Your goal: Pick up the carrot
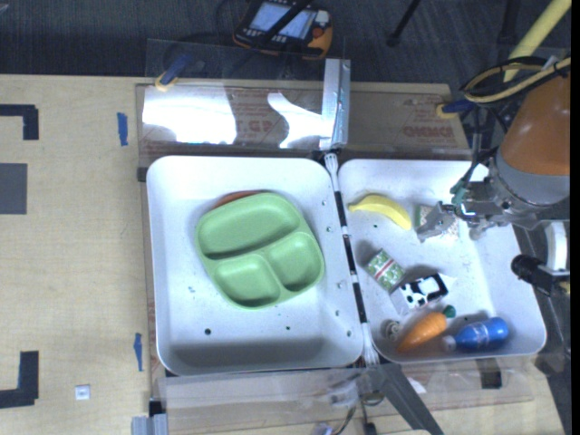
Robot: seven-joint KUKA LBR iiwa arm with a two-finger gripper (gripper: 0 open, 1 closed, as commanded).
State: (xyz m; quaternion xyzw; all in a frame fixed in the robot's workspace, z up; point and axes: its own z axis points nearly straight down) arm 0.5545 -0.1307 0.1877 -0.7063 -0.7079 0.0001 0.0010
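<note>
A pale wooden bench (72, 261) carries two shallow white bins; the left bin (172, 243) holds a green divided plastic tray (261, 249), and the right bin (507, 270) holds the small items. The grey arm's gripper (438, 221) hovers near a yellow banana (381, 210), its fingers' state impossible to tell. The orange plastic carrot (424, 329) lies at the near edge beside a blue bottle (480, 334); it looks light, rigid and smooth, best gripped across its thick middle.

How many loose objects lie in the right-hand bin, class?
5: a banana at the back, a small green packet mid-bin, a black-and-white toy beside it, a carrot and a blue bottle at the front. Others may be hidden under the gripper.
</note>
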